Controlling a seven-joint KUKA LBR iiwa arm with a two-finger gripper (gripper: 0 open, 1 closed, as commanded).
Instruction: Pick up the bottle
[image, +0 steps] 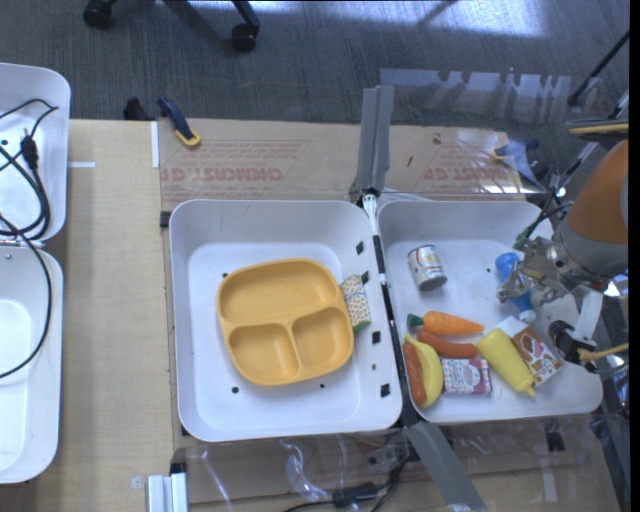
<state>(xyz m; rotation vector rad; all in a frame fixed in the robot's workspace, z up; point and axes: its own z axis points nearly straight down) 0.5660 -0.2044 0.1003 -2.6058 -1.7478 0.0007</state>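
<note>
The bottle (505, 360) is yellow and lies on its side in the right bin (470, 228), near the front right. A white label piece sits at its upper end. My gripper (527, 285) hangs over the right side of that bin, above and slightly right of the bottle and apart from it. The grey arm with its orange band (605, 200) reaches in from the right edge. A small blue object (507, 268) sits just left of the gripper; whether the two touch is unclear.
The right bin also holds a tin can (427, 267), two carrots (450, 324), a banana (428, 372), a red-and-white packet (466, 376) and a brown packet (538, 357) beside the bottle. The left bin (190, 300) holds a yellow divided plate (285, 320) and a patterned sponge (355, 300).
</note>
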